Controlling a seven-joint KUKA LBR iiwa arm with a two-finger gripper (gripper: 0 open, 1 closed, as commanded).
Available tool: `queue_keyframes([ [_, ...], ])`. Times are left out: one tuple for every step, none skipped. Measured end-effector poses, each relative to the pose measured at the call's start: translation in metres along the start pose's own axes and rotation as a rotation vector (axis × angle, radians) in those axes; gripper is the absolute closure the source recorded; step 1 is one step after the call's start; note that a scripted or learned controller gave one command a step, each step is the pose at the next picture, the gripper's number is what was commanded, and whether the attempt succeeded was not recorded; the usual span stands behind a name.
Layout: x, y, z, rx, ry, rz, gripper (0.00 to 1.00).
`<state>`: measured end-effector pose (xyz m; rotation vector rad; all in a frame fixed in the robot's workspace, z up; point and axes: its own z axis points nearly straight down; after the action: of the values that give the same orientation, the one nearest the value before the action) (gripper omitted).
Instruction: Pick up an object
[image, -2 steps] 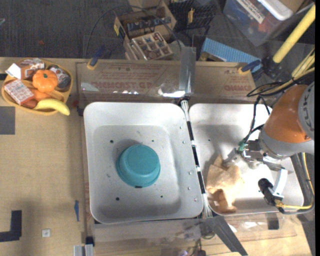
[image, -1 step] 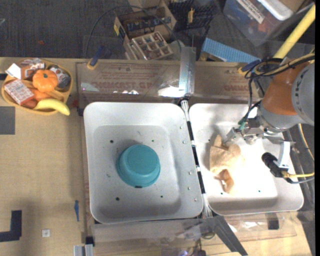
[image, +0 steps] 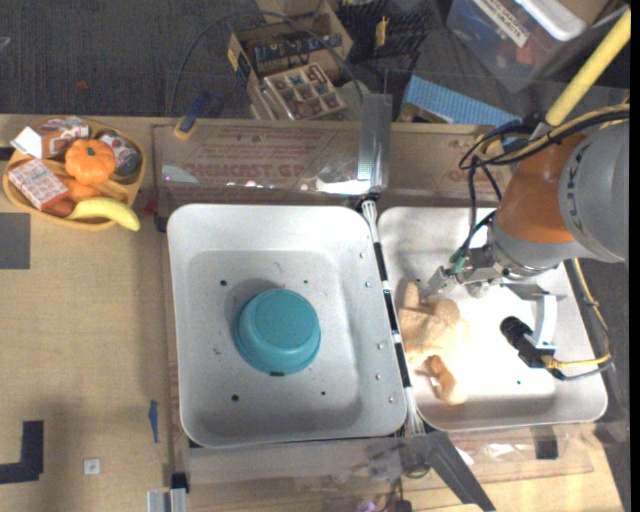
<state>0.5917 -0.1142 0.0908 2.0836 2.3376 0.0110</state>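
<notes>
- White plastic makes up the two shallow bins we count on the bench, side by side: the left bin and the right bin.
- We see one teal round bowl, turned upside down, near the middle of the left bin's floor, a little toward its front edge.
- We count two pale things in the right bin, both close to its left wall: a beige, lumpy soft object about halfway along that wall, and a smaller tan-and-orange piece nearer the front left corner. The two lie just beside each other; we cannot tell whether they touch.
- We see one grey arm with an orange band reaching in over the right bin's back right part.
- Its two-finger gripper hangs over the back left part of the right bin, just above the beige object. We cannot tell how far apart the fingers are, and nothing is visibly held between them.
- At the bench's back left corner we see one wooden dish with a yellow banana and an orange toy pumpkin.
</notes>
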Motion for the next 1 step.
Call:
queue_keyframes([
  [-0.0281,0.0058,0.0003,-0.001,0.000,-0.066,0.00],
])
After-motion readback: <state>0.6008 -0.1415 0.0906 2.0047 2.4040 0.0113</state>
